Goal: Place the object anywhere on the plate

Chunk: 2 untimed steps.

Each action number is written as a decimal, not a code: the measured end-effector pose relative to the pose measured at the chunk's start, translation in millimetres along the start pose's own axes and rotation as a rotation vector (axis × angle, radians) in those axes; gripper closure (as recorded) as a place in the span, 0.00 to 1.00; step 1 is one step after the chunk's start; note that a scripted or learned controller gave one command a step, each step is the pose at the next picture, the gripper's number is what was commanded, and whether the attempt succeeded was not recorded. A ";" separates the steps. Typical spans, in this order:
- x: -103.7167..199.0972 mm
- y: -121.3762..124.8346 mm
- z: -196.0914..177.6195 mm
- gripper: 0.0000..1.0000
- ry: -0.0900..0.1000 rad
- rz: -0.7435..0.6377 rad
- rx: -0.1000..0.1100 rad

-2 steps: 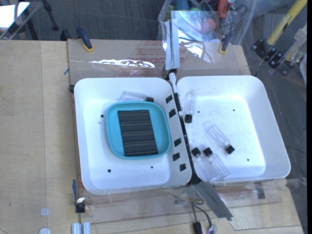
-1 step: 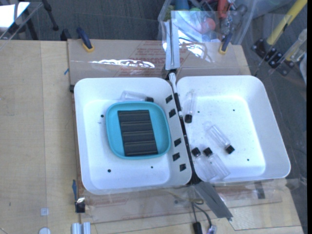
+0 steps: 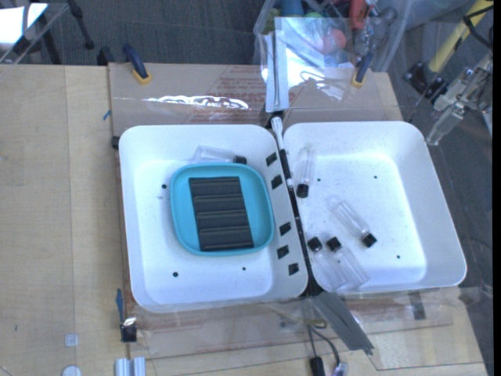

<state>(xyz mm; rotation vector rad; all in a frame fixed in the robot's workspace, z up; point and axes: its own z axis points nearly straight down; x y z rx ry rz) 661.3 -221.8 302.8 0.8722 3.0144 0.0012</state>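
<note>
Two shallow white bins side by side on a wooden counter (image 3: pixel 47 210), touching along the middle. Small black clips (image 3: pixel 275 182) down that shared edge. Lots of bare white floor in the right bin (image 3: pixel 423 210), mostly on its far and right parts. Less room in the left bin (image 3: pixel 141 210), just a white strip all round the plate.

In the left bin: a teal plate (image 3: pixel 182 202) with round corners, sitting near the middle. On the plate: a dark grey block (image 3: pixel 223 212) with ridges across it, lying flat and fully inside the plate's rim, taking up most of it. Just behind the plate: a clear little tube (image 3: pixel 210 154) with a black cap, hard to see against the white.

In the right bin: more clear tubes with black caps. One (image 3: pixel 304 171) close to the middle edge, one (image 3: pixel 350 218) nearer the centre, and two or so (image 3: pixel 333 245) by the near left corner. See-through bodies, so hard to count.

Behind the bins: a brown card sheet (image 3: pixel 196 84) and a clear box (image 3: pixel 344 6) of bright odds and ends, cut off at the top.

End effector open or closed: cannot tell.
</note>
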 end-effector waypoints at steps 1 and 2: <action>1.4 -1.9 -134.8 0.00 -0.003 0.000 -0.001; 2.4 -1.2 -16.9 0.00 0.000 -0.015 0.001</action>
